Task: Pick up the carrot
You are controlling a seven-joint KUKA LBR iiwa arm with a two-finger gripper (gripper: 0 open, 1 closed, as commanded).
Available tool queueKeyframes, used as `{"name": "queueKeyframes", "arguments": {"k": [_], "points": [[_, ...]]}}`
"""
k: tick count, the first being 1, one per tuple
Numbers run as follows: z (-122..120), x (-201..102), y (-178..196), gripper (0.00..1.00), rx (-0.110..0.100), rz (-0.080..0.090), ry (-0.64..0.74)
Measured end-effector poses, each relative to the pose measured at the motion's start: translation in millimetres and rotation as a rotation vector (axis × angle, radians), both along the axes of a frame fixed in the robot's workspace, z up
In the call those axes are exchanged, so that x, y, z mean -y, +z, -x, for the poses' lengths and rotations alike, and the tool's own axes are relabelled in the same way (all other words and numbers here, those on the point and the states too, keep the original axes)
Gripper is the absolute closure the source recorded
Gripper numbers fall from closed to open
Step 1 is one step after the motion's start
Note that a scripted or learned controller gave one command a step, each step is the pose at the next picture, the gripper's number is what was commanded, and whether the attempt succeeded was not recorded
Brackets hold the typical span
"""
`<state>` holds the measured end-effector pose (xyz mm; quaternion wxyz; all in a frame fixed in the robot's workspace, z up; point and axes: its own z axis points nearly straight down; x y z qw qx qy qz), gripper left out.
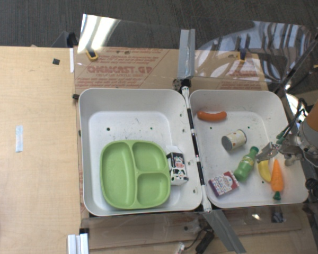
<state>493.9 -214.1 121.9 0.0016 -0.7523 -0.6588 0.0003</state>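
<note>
The orange carrot [276, 178] lies in the right bin [238, 100] near its right wall, green stub pointing toward the front edge. My gripper [280, 155] reaches in from the right and hovers just above the carrot's upper end. It is open, with one finger [268, 151] to the left of that end and the other to the right. Nothing is held between them. A yellow fruit [264, 171] touches the carrot's left side.
Also in the right bin are a green bottle [246, 163], a tin can [234, 139], a sausage [212, 115] and a maroon carton [223, 184]. The left bin [127, 102] holds a green divided plate [135, 173] and a small cow-print carton [176, 168].
</note>
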Motion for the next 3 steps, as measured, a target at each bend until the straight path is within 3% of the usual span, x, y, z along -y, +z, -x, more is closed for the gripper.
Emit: {"name": "queueKeyframes", "arguments": {"k": [1, 2, 3], "points": [[14.1, -5.6, -31.5, 0.00, -0.001, -0.011, -0.012], [16.1, 1.3, -22.6, 1.00, -0.001, -0.001, -0.023], [9.0, -44.9, 109.5, 1.00, 0.000, 0.003, 0.080]]}}
